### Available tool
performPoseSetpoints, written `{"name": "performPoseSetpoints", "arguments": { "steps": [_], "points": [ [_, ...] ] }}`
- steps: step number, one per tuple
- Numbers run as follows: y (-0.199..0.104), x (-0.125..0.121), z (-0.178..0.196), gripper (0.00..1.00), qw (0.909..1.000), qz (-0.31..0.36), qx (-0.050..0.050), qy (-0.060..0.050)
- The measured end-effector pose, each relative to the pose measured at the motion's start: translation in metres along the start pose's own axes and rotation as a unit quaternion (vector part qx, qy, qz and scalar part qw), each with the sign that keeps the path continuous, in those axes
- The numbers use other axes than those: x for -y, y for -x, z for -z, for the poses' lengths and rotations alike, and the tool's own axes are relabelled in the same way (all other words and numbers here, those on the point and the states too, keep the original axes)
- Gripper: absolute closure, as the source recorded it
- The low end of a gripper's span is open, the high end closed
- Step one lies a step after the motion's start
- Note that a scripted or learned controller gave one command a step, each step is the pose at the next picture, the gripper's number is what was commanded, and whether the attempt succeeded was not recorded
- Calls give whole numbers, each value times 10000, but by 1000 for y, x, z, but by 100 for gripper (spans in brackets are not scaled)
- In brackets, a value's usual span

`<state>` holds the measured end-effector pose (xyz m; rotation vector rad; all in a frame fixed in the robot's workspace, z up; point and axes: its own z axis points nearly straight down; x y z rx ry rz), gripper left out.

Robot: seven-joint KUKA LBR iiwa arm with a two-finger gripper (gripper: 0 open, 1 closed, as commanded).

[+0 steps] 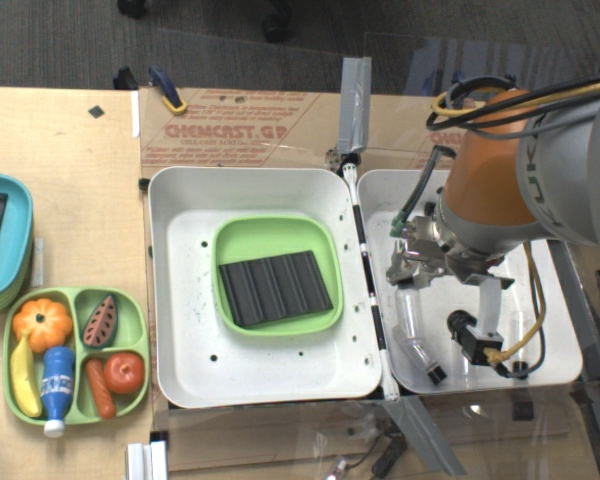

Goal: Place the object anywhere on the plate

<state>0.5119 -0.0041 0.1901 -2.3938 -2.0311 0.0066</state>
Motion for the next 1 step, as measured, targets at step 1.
{"name": "performPoseSetpoints", "arguments": {
  "steps": [1],
  "points": [
    [0, 0, 0, 0, 10000, -7, 0, 1]
  ]
}}
